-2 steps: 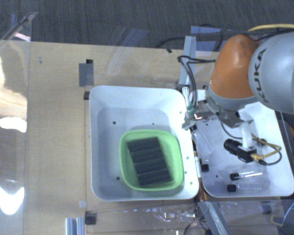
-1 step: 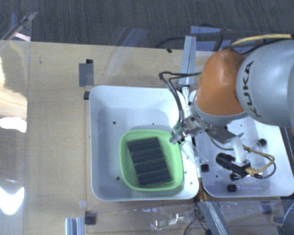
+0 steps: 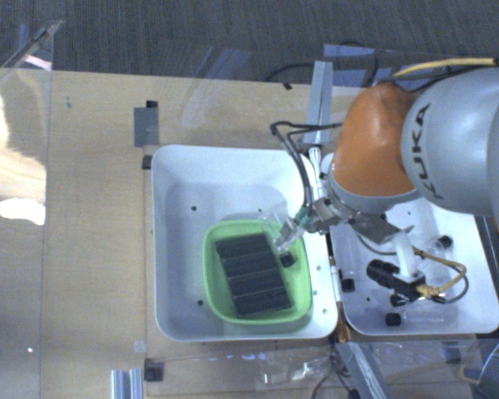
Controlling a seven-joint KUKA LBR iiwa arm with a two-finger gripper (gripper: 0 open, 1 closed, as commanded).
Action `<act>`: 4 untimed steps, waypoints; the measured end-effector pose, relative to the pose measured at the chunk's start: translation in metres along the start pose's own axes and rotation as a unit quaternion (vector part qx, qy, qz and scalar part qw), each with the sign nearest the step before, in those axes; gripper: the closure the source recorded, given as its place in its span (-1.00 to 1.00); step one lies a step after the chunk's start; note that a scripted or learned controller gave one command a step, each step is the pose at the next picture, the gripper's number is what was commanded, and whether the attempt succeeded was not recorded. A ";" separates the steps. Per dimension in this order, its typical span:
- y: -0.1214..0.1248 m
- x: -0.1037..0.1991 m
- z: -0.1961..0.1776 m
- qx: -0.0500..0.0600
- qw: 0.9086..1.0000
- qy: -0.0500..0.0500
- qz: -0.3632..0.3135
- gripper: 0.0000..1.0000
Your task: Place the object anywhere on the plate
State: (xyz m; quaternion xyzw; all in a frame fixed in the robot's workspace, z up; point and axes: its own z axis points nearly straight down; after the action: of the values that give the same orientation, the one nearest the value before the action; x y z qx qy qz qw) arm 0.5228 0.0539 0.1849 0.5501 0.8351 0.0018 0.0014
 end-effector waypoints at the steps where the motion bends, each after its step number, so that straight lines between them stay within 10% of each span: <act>1: 0.004 -0.086 -0.001 -0.001 0.999 -0.001 0.041 -1.00; 2: 0.007 -0.086 -0.013 -0.005 0.999 -0.002 0.040 1.00; 3: 0.076 -0.120 -0.154 -0.004 1.000 -0.003 -0.007 1.00; 4: 0.029 -0.084 -0.006 0.000 1.000 0.000 0.017 1.00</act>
State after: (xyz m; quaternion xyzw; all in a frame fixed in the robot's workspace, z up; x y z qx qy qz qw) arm 0.5824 -0.0121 0.1914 0.5640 0.8258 0.0014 0.0017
